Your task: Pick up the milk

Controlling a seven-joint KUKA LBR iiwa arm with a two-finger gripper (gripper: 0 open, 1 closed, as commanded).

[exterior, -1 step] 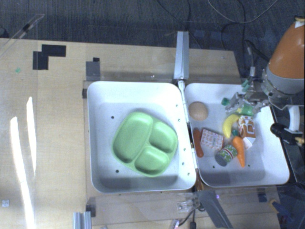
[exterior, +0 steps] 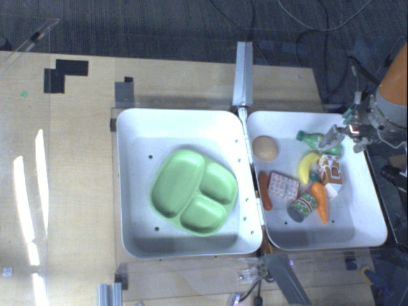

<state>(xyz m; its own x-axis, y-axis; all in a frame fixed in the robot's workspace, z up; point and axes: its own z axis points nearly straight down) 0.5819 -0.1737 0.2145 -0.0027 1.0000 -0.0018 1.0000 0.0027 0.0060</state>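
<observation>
On your left, the desk (exterior: pixel 64 190) shows bare pale wood with black tape marks near its far edge. Next comes the left bin (exterior: pixel 137 234), which holds a green tray (exterior: pixel 194 191) with three compartments, lying flat and slightly turned.

A metal bar (exterior: pixel 243 75) runs away from you on the far side, in line with the seam where the two bins meet. Past the seam, the right bin (exterior: pixel 357 228) holds everything else. Along its left wall lies a sausage (exterior: pixel 265 191), with a round bun (exterior: pixel 265 148) just beyond it on the far side. Right of the sausage sits a checkered packet (exterior: pixel 283 185), and near of that a tilted can (exterior: pixel 302 208). A banana (exterior: pixel 308 166) stands between the packet and the milk (exterior: pixel 329 169), a small carton with orange and white print lying in the middle right of the bin. A carrot (exterior: pixel 320 202) lies just near of the milk, touching it or close to it. A green bottle (exterior: pixel 313 138) lies on its side toward the far wall.

The claw (exterior: pixel 338 136) hangs over the far right part of the bin, above the bottle's right end and just far of the milk. You cannot tell from here how it is set, and nothing visibly sits in it.
</observation>
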